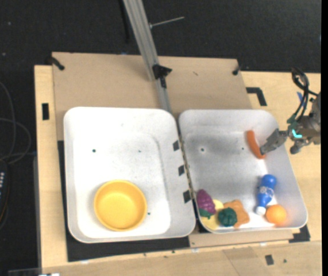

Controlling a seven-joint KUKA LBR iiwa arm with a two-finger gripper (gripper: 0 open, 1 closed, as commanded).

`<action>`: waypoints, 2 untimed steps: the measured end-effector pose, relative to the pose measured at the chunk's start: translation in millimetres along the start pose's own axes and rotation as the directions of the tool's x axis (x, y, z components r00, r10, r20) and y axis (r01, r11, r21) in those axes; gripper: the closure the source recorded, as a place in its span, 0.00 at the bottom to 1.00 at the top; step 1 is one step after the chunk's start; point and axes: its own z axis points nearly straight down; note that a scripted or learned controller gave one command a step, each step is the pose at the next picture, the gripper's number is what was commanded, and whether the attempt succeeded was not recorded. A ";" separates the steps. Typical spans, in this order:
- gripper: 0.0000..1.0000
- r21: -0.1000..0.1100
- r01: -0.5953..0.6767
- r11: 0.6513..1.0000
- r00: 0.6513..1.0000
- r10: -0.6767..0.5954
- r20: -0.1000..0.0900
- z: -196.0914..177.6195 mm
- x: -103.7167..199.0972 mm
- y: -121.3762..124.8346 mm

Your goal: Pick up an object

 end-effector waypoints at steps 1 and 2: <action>0.00 0.004 -0.002 1.000 1.000 0.002 0.000 44.2 5.3 -2.6; 0.00 0.005 -0.003 1.000 1.000 0.003 0.000 86.5 3.9 -1.9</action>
